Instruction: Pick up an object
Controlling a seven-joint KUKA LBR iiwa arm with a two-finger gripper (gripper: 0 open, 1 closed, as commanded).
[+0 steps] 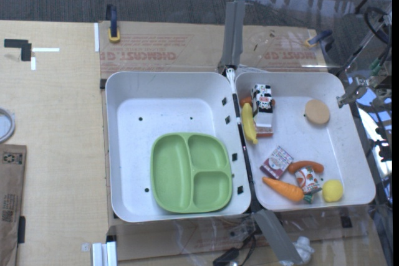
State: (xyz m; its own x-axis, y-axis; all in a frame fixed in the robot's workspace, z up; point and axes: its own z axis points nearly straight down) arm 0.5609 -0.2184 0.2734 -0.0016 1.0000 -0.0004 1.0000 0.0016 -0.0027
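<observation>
The right bin [349, 152] holds several small objects. A yellow banana [249, 123] lies along its left wall, beside a black-and-white toy [263, 98] and a red-and-white box [264, 126]. A tan round disc [317, 112] rests near the back right. At the front lie a small red packet [276, 162], a red sausage [306, 166], an orange carrot [282, 189], a red-and-white can [309, 182] and a yellow lemon [333, 190]. In the left bin [124, 134] a green divided plate [193, 172] sits at the front right.
A grey post [234, 34] rises behind the seam between the bins. Brown cardboard [162, 50] lies behind the bins, held by a blue-and-yellow clamp [113, 24]. A tape roll [5, 126] and a brown bag [11, 196] rest on the bench at far left. Cables and metal fittings [371, 81] crowd the right side.
</observation>
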